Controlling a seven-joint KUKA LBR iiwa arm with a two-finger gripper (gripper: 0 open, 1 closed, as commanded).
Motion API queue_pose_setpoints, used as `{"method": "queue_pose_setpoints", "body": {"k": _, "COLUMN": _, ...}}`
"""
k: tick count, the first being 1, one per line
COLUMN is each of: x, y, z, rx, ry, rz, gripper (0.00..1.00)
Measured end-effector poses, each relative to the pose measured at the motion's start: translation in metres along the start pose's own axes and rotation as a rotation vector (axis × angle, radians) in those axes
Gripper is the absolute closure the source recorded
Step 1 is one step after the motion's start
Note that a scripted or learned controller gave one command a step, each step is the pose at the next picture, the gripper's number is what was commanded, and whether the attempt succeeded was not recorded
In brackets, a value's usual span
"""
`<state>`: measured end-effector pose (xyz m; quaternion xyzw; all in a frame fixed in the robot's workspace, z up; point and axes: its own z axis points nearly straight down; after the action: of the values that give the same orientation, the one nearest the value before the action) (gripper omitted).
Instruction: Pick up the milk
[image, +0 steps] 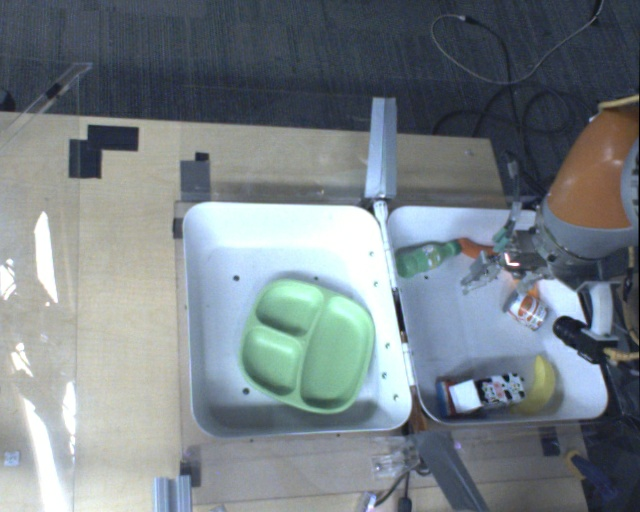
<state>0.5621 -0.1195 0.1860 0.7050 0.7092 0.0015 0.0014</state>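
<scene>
The milk lay on its side in the right bin, close to the near wall, with a banana touching its right end. In the far left corner of this bin a green bottle lay with its orange cap towards the middle, near the wall between the two bins. A small can stood tilted towards the right side. The middle and the left part of the right bin floor was free, so there was open room between the bottle and the milk. The left bin held a green tray with three compartments.

The arm came in from the right, over the far right part of the right bin. The tool pointed to the left, just beside the bottle cap, well apart from the milk. I could not tell if it was open or closed; nothing was seen inside it.
</scene>
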Motion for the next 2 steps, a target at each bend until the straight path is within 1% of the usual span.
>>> {"method": "queue_pose_setpoints", "body": {"k": 1, "x": 0.014, "y": -0.059, "z": 0.097, "rx": -0.008, "ry": 0.0, "rz": 0.005, "gripper": 0.0}}
{"method": "queue_pose_setpoints", "body": {"k": 2, "x": 0.083, "y": -0.061, "z": 0.0, "rx": -0.004, "ry": 0.0, "rz": -0.245, "gripper": 0.0}}
